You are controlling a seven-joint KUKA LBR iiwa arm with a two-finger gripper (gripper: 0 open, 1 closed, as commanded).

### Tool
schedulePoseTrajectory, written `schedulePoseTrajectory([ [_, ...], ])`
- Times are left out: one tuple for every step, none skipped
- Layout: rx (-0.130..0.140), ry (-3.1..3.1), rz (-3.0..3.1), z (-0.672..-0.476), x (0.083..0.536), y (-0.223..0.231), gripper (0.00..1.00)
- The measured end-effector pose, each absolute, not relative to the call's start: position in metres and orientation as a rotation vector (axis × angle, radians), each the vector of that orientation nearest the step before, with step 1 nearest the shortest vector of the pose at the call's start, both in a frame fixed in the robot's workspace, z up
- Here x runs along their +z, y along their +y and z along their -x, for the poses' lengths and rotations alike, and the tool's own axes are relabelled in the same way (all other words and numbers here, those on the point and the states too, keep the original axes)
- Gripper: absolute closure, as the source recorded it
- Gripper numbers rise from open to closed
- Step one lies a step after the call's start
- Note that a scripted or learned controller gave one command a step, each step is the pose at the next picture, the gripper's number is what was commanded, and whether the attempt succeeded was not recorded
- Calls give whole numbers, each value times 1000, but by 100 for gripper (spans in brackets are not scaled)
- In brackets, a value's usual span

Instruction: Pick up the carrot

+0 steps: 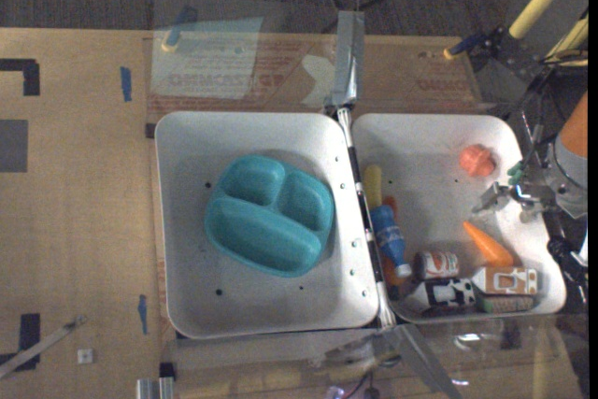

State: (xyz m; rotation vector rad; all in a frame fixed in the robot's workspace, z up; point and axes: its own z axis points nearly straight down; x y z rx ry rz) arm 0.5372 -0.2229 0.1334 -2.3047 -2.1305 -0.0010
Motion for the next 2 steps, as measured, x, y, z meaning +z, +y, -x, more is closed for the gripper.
schedulePoseTrajectory([
  [-8, -2240, 2212, -497, 88, -198, 0],
  [-11, -2235, 2228, -497, 99, -203, 100],
])
